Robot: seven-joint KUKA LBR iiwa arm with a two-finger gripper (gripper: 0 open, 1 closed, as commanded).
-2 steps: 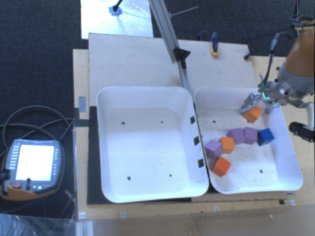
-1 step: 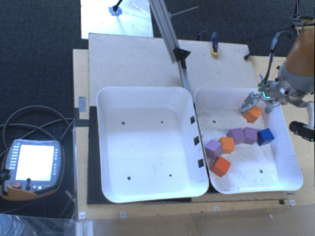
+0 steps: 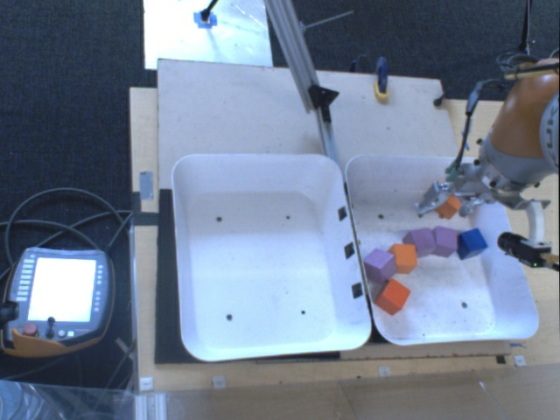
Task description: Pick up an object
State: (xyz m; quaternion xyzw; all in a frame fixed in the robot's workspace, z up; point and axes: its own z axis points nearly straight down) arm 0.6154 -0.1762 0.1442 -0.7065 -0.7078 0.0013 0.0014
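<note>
My gripper (image 3: 448,201) hangs over the back of the right bin (image 3: 516,318), shut on a small orange cube (image 3: 450,206) that shows between its grey fingers. Below it on the bin floor lie loose cubes: two purple ones (image 3: 422,241) (image 3: 445,240) side by side, a third purple cube (image 3: 379,263), an orange cube (image 3: 404,256) touching it, another orange cube (image 3: 393,296) nearer the front, and a blue cube (image 3: 472,242) to the right.
The left bin (image 3: 188,322) sits beside the right one, their rims meeting at a divider with black clips (image 3: 349,250). A slanted metal pole (image 3: 297,51) crosses the back board. A teach pendant (image 3: 57,300) lies at the far left.
</note>
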